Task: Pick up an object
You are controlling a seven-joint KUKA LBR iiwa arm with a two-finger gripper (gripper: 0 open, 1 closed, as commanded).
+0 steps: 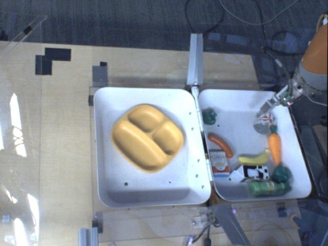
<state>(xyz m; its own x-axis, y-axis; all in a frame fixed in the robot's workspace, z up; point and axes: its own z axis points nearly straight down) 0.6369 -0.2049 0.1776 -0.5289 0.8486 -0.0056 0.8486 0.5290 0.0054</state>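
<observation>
The left bin [102, 152] holds one thing, a yellow divided plate [147, 136] lying flat at its middle. Across the metal divider [195, 60], the right bin [302, 183] carries the clutter: a dark green lump [209, 116] at its far left corner, a red sausage [220, 144] nearer, a small carton [219, 163] just below that, then a yellow banana [254, 159] above a black-and-white card [255, 172], a green bottle [266, 188] along the near wall, a dark green round piece [281, 174] beside it, and an orange carrot [274, 147] standing lengthwise towards the right wall. Just far of the carrot sits a small grey and white object [263, 125], touching or nearly touching the carrot's top. The gripper [279, 97] hangs over the far right part of this bin, its fingers [267, 106] slanting down towards that small object, the nearest candidate for picking. Whether they are spread or pressed together I cannot tell; they blur into a single pale streak. Nothing is seen between them, so I judge the pick is not yet made: closing, gripping and lifting all remain. The arm [315, 60] is cut off at the right edge, and what the small grey object is stays unclear.
</observation>
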